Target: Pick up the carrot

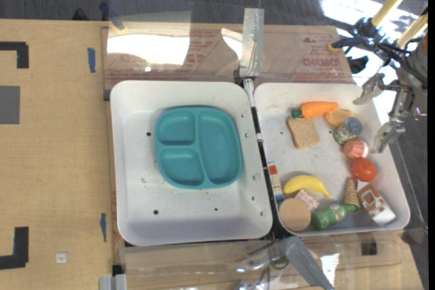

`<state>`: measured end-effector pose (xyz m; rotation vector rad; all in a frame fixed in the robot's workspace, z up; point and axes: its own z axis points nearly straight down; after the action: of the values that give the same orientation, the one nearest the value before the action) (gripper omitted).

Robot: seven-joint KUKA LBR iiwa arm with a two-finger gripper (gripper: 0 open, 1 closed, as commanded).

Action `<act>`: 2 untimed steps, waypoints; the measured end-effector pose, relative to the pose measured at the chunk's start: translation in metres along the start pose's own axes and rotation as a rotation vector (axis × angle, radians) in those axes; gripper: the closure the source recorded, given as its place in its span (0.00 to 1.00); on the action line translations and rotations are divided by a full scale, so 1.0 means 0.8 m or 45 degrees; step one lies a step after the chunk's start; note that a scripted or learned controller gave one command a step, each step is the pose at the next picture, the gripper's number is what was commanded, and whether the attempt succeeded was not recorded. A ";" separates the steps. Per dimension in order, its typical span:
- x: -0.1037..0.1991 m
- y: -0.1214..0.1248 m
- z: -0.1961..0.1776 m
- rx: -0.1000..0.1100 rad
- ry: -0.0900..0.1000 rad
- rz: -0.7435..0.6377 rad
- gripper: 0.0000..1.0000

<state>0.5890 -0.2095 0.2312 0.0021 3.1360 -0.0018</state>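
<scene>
Near the far rim of the right-hand shallow white plastic bin (401,176), lying flat: orange plastic carrot (318,109), touching a tan bread slice (304,133). At the right edge, metal gripper (391,112), apart from the carrot; fingers' spread impossible to tell.

I see my gripper (387,112) as bare silvery metal with two slim pale fingers (382,138), mounted under a dark bracket with black cables and blurred yellow rods above.
</scene>
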 end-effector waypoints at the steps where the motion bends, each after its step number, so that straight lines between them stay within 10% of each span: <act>1: 0.026 0.055 0.165 0.001 -0.004 0.440 0.00; 2: 0.024 0.057 0.153 0.001 -0.010 0.436 1.00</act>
<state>0.5702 -0.1640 0.1087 0.5348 3.0820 -0.0019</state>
